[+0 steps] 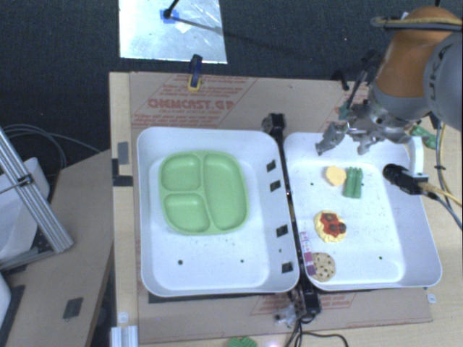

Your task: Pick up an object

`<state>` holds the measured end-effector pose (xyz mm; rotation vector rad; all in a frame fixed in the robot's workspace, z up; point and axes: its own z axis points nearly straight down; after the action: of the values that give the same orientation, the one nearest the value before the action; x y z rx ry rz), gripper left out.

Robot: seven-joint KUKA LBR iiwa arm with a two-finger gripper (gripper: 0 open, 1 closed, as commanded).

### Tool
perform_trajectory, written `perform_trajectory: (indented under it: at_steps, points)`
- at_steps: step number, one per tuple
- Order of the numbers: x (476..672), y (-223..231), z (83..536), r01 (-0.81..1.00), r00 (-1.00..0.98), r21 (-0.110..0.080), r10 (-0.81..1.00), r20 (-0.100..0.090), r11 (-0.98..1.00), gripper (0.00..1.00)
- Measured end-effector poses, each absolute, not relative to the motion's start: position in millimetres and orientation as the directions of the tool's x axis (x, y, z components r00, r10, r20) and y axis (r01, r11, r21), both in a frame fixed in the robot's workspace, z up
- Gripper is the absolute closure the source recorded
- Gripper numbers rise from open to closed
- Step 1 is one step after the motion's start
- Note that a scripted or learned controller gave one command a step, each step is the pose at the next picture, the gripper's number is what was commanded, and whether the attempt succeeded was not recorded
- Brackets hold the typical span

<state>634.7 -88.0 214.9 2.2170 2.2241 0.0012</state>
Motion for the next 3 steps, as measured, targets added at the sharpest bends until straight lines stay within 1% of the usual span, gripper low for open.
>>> perform_trajectory:
  at_steps: [1, 2, 3]
  points:
    - [635.6, -175, 221, 1.000, 0.005, 0.005, 1.000, -0.005, -0.005, 0.00]
    - [629.8, -191, 183, 1.000, 0.000, 0.000, 1.000, -0.001, 0.000, 0.00]
    - [631.8, -207, 79, 1.000, 0.000, -0.005, 1.000, 0.001, 0.000, 0.00]
